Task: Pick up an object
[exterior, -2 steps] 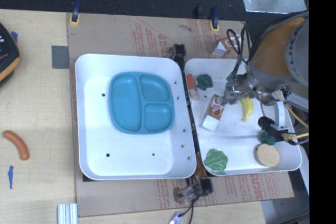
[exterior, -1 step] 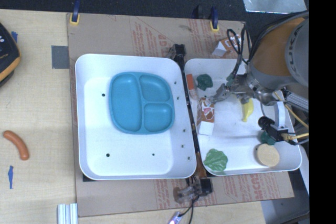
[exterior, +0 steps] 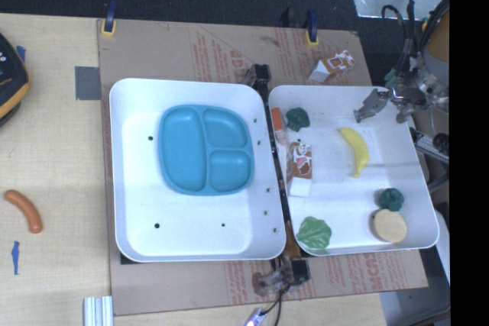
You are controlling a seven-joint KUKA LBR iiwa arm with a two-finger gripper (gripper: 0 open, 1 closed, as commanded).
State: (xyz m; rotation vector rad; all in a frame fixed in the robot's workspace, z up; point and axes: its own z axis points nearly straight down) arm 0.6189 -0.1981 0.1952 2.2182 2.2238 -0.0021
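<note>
My gripper [exterior: 387,110] hangs over the back right corner of the right bin [exterior: 416,164], open, with nothing between its fingers. A yellow banana [exterior: 354,150] lies a little in front of it and to its left. Also in that bin are a dark green broccoli piece [exterior: 297,117], a brown and white carton [exterior: 300,161], a white block [exterior: 299,186], a light green lettuce leaf [exterior: 314,232], a dark green lump [exterior: 391,198] and a tan round biscuit [exterior: 390,226].
The left bin [exterior: 134,187] holds a blue divided plate [exterior: 206,149]. A small carton [exterior: 332,66] lies on the cardboard behind the right bin. A sausage [exterior: 24,210] and a yellow and black device [exterior: 11,78] sit on the bench at far left.
</note>
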